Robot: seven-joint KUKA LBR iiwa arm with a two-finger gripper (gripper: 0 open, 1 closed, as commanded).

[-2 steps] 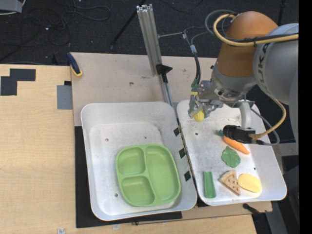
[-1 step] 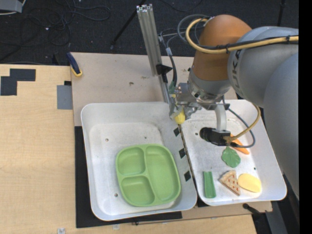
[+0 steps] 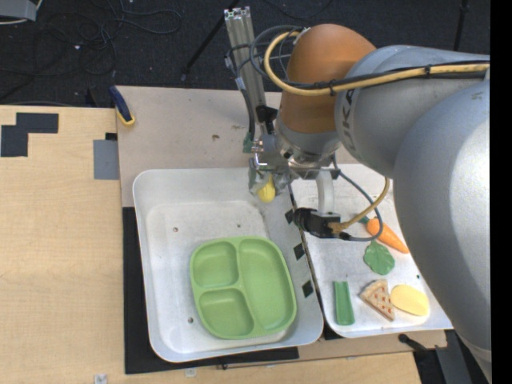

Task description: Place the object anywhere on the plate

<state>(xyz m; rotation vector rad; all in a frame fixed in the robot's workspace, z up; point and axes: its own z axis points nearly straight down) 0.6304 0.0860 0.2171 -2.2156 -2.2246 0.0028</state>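
A green plate (image 3: 240, 286) with three compartments lies in the left white bin (image 3: 160, 214), toward its front. My gripper (image 3: 265, 184) hangs over the back right corner of that bin, beyond the plate's far edge. Its fingers are shut on a small yellow object (image 3: 266, 191), which shows between and just below the fingertips. The arm's orange band and grey body cover much of the right bin's back part.
The right bin (image 3: 424, 320) holds a carrot (image 3: 387, 236), a green leaf piece (image 3: 378, 258), a green stick (image 3: 343, 302), a wedge-shaped cracker (image 3: 378, 298) and a yellow slice (image 3: 410, 300). A black cable clip (image 3: 314, 221) hangs over the divide between the bins.
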